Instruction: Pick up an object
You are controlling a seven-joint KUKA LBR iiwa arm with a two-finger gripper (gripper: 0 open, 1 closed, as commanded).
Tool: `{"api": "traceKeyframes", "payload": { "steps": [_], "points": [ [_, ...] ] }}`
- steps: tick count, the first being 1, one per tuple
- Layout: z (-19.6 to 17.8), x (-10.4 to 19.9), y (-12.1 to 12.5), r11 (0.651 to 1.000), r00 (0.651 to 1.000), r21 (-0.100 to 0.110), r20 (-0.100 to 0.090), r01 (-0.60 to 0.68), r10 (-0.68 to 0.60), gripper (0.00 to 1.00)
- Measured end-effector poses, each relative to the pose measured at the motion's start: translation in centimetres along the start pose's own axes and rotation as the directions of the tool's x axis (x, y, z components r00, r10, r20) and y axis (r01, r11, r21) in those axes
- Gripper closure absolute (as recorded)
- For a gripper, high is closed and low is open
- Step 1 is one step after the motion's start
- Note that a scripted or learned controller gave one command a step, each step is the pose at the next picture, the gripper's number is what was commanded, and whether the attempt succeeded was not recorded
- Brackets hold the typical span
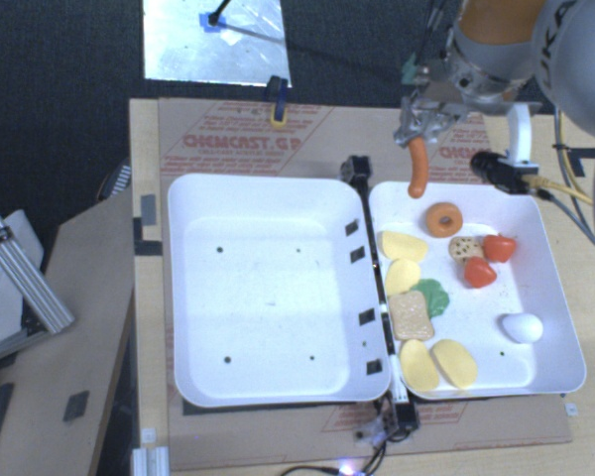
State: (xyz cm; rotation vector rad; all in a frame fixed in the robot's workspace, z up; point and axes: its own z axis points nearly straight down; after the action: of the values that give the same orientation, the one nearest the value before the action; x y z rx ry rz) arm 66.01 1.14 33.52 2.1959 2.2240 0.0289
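Note:
My gripper (417, 143) hangs above the back left corner of the right bin (545, 266), shut on an orange sausage-shaped piece (416, 173) that dangles upright from its fingers, clear of the bin floor. Below it in the right bin lie an orange ring-shaped donut (443, 219), a tan dotted cube (464, 249), two red pieces (498, 247) (479, 271), yellow slices (403, 246) (402, 275), a green piece (435, 296), a bread slice (412, 315), a white egg (522, 327) and two yellow ovals (418, 364) (456, 362).
The left bin (268, 286) sits beside the right one, joined by a black-clipped divider (375, 276). A cardboard sheet (248, 137) lies under both bins. A shiny metal plate (216, 28) lies at the back left.

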Motion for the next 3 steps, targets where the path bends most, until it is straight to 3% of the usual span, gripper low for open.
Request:
{"api": "traceKeyframes", "payload": {
  "steps": [1, 3],
  "points": [
    [6.3, 10.1, 0.5, 1.0, 1.0, 0.027, -0.003, 0.001, -0.001, 1.0],
    [0.7, 21.0, 0.4, 1.0, 1.0, 0.019, -0.001, -0.003, 0.003, 1.0]
  ]
}}
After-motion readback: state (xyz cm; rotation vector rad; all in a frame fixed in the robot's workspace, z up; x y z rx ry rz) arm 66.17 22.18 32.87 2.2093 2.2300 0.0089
